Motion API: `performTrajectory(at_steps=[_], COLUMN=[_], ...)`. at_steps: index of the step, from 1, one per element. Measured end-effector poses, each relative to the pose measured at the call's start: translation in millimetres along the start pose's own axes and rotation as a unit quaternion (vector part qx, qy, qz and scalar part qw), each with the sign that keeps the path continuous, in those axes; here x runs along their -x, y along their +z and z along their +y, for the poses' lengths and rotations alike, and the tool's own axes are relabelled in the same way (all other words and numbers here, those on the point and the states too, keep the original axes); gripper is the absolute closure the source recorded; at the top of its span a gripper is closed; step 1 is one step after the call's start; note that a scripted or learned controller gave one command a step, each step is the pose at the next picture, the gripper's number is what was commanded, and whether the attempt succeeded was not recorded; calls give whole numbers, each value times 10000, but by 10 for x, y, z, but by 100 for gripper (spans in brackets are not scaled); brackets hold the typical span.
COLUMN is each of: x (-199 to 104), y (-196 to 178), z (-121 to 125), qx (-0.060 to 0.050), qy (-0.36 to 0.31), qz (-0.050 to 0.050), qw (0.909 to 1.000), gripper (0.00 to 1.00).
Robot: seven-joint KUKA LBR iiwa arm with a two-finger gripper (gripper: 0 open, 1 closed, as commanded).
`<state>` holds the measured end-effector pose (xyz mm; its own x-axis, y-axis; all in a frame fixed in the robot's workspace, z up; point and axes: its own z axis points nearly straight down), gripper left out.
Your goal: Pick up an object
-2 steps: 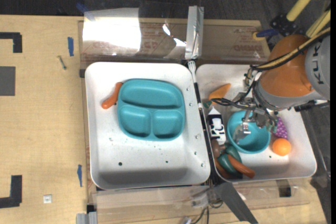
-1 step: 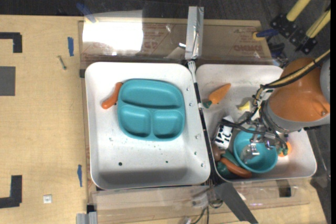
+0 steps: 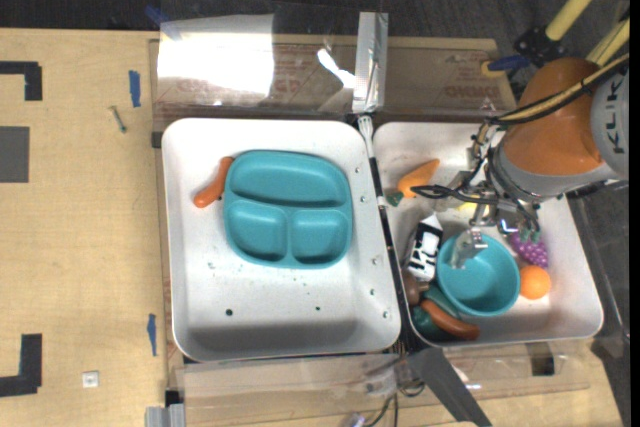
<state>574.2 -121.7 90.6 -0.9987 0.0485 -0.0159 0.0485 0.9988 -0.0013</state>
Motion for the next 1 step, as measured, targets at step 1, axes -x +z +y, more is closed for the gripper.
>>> performTrajectory(at_steps=[1], x=[35], y=[-153], z=[-3], qx=[-13], qy=[-8], qz=[-44], qw=[10000], gripper=[100])
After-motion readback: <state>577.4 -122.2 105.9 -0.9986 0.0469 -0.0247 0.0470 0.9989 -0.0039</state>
